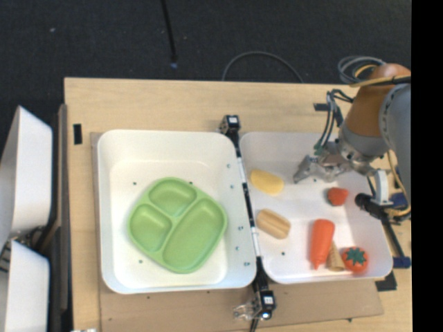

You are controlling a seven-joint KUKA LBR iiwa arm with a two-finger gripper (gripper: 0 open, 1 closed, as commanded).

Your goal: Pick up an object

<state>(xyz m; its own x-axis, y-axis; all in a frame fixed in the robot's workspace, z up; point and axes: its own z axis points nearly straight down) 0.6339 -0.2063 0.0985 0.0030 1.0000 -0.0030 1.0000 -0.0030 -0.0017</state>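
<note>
My gripper [318,173] hangs over the back of the right bin [297,147], open, with nothing between its fingers. A yellow lemon-shaped piece [266,182] lies to its left. A small red-orange piece [338,196] sits just in front of it to the right. Nearer the front lie a tan bread roll [273,223], an orange carrot [321,242], a beige wedge [337,259] and a red strawberry with a green top [354,258]. The wedge touches both the carrot and the strawberry.
The left bin [118,151] holds a green divided plate [178,224]. A rim between the two bins runs down the middle [243,199]. Bare white floor lies between the lemon piece and the right bin's back wall.
</note>
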